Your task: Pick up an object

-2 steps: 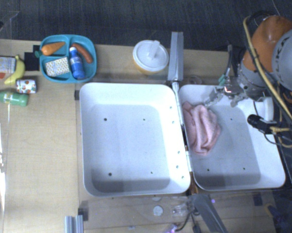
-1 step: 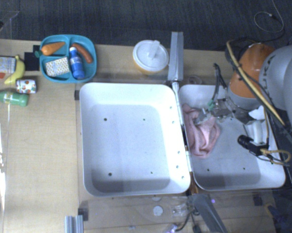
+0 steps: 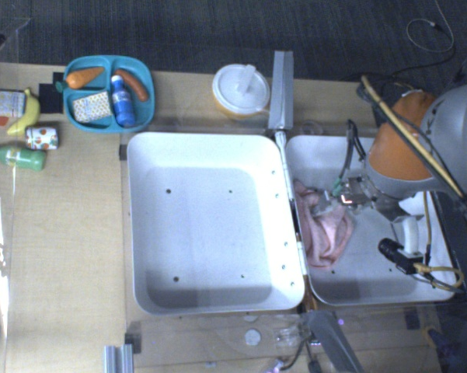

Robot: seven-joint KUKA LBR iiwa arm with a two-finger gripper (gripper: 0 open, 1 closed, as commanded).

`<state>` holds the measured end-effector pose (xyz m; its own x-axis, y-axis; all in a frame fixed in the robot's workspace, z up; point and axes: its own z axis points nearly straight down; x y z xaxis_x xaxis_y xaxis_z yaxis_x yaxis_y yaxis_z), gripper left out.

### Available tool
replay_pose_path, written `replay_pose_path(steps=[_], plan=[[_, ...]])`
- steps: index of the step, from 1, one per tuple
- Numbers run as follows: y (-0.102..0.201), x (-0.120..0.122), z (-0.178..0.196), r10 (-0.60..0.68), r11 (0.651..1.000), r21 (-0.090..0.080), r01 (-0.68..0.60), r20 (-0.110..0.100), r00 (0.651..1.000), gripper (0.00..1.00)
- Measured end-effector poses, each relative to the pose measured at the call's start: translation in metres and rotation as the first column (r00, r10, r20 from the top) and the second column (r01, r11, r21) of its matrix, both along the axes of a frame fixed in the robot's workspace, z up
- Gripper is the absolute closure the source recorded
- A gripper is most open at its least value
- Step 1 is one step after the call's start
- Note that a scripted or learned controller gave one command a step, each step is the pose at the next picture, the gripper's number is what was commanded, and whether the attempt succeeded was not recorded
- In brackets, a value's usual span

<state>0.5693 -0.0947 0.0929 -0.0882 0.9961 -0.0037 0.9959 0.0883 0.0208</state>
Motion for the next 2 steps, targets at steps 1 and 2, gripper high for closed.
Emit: replay_pose_path(steps=[1, 2], plan=[[-0.014, -0.026, 0.0, 0.092, 0.996, -0.001, -0.092, 0.001, 0.996, 0.0], [-0.011, -0.024, 0.011, 0.094, 0.996, 0.002, -0.094, 0.004, 0.996, 1.0]])
